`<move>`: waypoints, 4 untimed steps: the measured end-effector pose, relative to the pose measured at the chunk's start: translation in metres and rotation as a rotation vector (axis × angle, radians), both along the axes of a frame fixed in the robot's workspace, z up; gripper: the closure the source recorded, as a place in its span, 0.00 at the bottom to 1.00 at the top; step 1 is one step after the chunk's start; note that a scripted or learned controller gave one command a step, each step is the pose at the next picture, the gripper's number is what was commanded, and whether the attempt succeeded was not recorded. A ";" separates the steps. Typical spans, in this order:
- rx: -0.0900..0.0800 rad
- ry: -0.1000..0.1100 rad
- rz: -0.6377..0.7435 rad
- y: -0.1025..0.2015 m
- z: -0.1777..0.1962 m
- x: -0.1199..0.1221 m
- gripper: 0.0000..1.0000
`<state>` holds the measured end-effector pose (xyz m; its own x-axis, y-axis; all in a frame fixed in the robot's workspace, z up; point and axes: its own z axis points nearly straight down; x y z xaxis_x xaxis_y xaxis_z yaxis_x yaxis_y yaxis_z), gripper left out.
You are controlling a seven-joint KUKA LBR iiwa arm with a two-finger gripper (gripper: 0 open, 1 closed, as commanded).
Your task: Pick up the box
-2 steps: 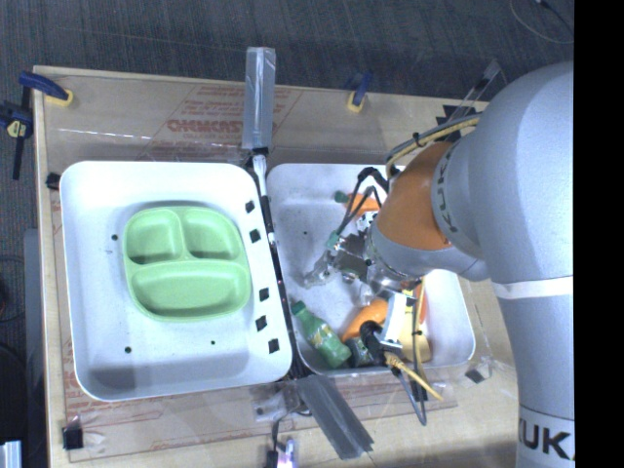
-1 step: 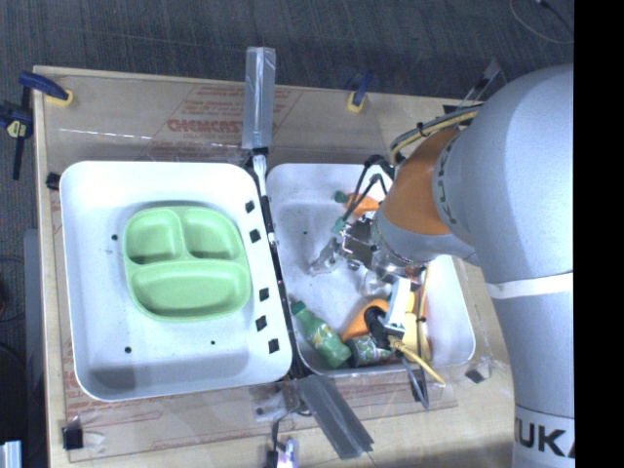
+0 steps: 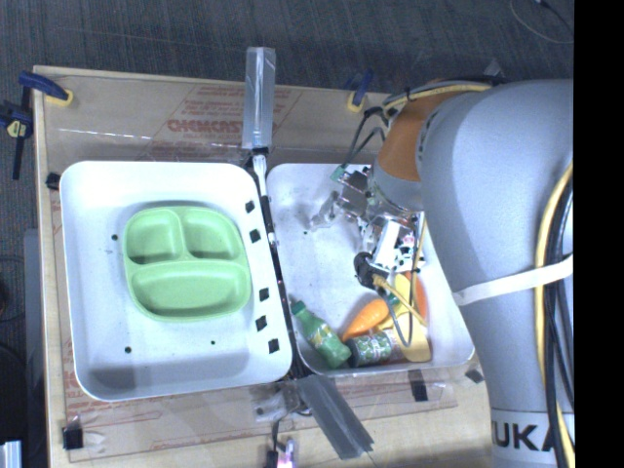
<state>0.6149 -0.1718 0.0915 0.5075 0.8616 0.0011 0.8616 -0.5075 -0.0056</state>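
My gripper [image 3: 327, 211] hangs low over the back middle of the right bin [image 3: 292, 261], pointing left, with the grey arm covering the bin's right side. Nothing shows between its tips. At the bin's front right corner, a tan flat-sided thing [image 3: 417, 351] that may be the box peeks out from under the arm, mostly hidden. It lies well in front of the gripper and apart from it.
Along the right bin's front lie a green bottle [image 3: 317, 335], an orange carrot-like thing [image 3: 369, 317] and a small can [image 3: 372, 350], close together. The left bin [image 3: 88, 261] holds a green divided tray [image 3: 185, 261]. A ridge [image 3: 265, 261] separates the bins.
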 end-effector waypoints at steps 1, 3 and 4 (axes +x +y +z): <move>0.003 0.006 0.011 0.003 0.010 0.000 1.00; -0.002 0.003 -0.065 0.006 -0.001 -0.031 0.00; 0.001 0.007 -0.061 0.007 0.008 -0.031 1.00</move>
<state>0.5839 -0.1646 0.0999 0.5587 0.8294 -0.0018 0.8293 -0.5587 -0.0121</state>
